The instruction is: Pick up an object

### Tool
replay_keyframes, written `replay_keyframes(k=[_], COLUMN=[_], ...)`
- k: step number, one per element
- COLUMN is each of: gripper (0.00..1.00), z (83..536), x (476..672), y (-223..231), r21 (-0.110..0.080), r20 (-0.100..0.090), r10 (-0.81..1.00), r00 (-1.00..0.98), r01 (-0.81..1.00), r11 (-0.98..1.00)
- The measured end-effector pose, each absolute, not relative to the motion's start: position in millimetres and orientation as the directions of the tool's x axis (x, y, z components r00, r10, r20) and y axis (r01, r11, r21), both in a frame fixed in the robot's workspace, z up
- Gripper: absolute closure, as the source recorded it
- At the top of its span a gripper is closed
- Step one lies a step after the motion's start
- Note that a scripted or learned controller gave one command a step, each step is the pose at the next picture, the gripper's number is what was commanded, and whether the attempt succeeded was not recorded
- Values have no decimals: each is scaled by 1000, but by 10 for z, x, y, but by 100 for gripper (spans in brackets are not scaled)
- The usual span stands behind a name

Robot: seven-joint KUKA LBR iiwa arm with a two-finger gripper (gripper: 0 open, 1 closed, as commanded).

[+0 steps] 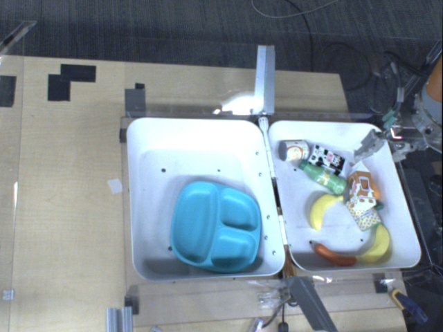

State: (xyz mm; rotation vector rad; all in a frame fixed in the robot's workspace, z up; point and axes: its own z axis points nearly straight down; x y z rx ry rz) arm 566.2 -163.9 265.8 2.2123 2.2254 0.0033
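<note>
The right bin point(401, 185) holds several objects. A small can point(293, 151) lies at its far left, with a black-and-white box point(325, 159) and a green bottle point(323, 177) beside it. An orange-and-white packet point(362, 191) sits in the middle, with a patterned piece point(367, 218) just below it. A yellow banana-shaped piece point(319, 209) lies left of the packet, a second yellow one point(376, 245) is at the near right, and a red sausage-shaped piece point(334, 255) is at the near edge. My gripper point(367, 146) hangs over the bin's far right corner, above and apart from the packet.
The left bin point(149, 185) carries a blue divided plate point(217, 225) in its near half. A metal post point(266, 75) stands behind the wall between the bins. Cables and the arm's body point(426, 109) crowd the far right.
</note>
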Motion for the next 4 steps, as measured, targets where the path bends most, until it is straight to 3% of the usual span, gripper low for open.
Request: replay_keyframes(k=[1, 2, 3, 4], gripper=[0, 100, 0, 0], z=[2915, 3040, 3040, 1888], x=[5830, 5849, 5848, 5631], y=[-1682, -1673, -1674, -1949], r21=[7, 14, 13, 4], r20=[-3, -6, -6, -2], r10=[994, 994, 994, 980], r00=[-108, -113, -113, -197], r01=[994, 993, 993, 980], r11=[108, 113, 113, 197])
